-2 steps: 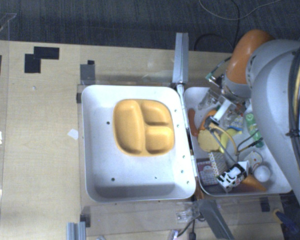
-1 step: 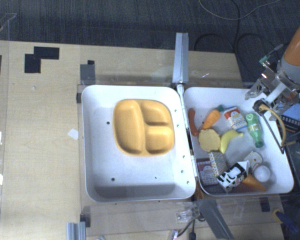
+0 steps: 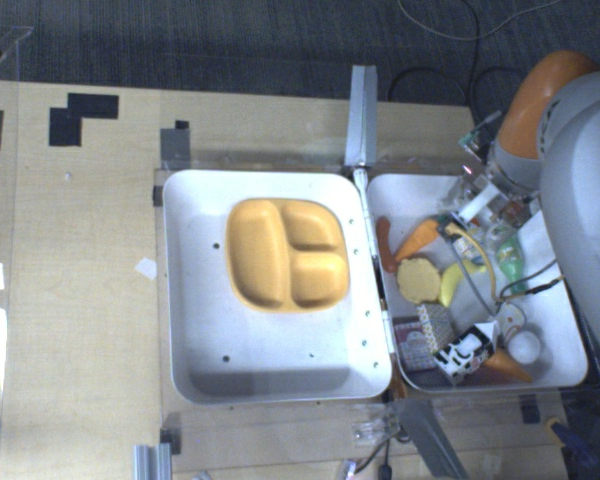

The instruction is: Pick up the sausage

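The pick looks not yet made: the sausage (image 3: pixel 383 242), a slim reddish-brown link, lies lengthwise against the left wall of the right bin (image 3: pixel 570 368), at about nine o'clock from the carrot (image 3: pixel 417 238) and just above the round yellow piece (image 3: pixel 418 279). The claw (image 3: pixel 477 211) hangs at roughly three o'clock from it, over the clutter, apart from the link; whether it is spread or pressed together I cannot tell. Reaching, gripping and lifting all seem left.
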`<state>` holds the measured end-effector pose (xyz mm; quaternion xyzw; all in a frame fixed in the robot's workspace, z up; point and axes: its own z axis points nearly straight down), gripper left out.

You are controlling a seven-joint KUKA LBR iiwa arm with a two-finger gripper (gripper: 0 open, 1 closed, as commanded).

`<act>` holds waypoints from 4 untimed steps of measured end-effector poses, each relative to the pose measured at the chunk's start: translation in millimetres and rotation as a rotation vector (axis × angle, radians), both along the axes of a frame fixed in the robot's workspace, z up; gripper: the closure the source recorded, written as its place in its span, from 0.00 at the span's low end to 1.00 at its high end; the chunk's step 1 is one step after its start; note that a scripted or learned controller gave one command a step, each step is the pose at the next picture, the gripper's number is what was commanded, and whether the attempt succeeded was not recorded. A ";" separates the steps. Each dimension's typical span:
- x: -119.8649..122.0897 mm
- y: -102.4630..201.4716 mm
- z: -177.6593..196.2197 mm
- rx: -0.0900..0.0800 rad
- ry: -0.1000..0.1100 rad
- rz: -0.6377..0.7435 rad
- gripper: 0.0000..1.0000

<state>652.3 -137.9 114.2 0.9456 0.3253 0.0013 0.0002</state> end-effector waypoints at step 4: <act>13.1 56.3 -14.6 0.007 -0.002 -0.433 0.00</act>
